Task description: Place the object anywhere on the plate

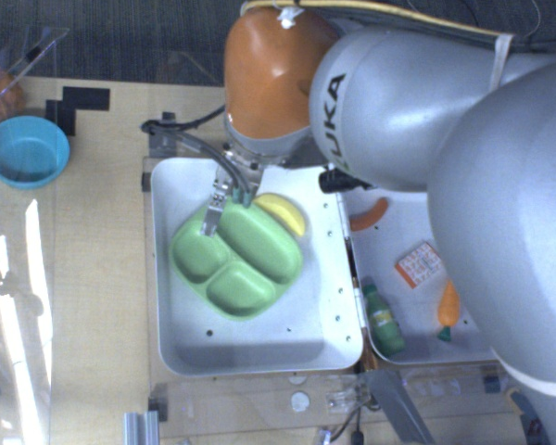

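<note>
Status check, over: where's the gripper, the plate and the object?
Gripper low over green plate's upper edge, left bin. Yellow banana at plate's upper right rim. Arm overhangs right bin.

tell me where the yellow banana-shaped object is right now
The yellow banana-shaped object lies in the left white bin, at the far right edge of the green divided plate.
</note>
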Robot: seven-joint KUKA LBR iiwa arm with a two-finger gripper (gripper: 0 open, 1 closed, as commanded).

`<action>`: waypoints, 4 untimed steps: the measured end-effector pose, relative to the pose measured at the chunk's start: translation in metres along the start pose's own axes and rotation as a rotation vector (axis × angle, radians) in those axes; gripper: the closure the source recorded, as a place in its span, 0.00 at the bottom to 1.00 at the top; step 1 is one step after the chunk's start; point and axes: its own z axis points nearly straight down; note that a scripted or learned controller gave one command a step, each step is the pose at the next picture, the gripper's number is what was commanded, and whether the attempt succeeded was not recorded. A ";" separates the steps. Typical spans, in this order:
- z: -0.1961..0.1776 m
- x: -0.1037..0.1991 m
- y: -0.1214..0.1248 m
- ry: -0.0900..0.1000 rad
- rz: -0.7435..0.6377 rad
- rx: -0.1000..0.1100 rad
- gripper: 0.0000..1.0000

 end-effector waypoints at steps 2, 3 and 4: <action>0.006 0.001 0.009 -0.014 -0.278 -0.007 1.00; -0.014 0.044 -0.002 -0.005 -0.657 -0.003 1.00; 0.065 0.060 -0.063 -0.002 -0.225 0.000 1.00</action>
